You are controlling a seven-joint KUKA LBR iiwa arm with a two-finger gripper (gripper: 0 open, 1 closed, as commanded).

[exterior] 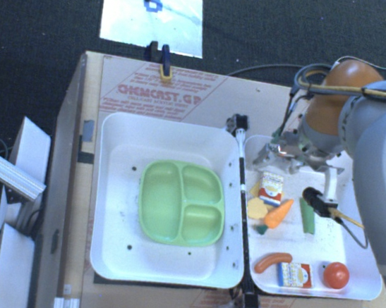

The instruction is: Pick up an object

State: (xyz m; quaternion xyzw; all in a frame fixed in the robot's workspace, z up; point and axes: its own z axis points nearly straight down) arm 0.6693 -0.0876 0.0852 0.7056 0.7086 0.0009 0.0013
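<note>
The grey arm (384, 134) reaches in from three o'clock over the right bin (360, 283), while the left bin (112, 195) holds a green divided plate (181, 203) at its centre. The claw (287, 154) hangs at the right bin's twelve o'clock end just above a small carton (272, 186); I cannot tell its state. Towards six o'clock lie a carrot (278, 214), a green pod (307, 217), a sausage (272, 262), a second carton (294, 275) and a tomato (335, 274).
</note>
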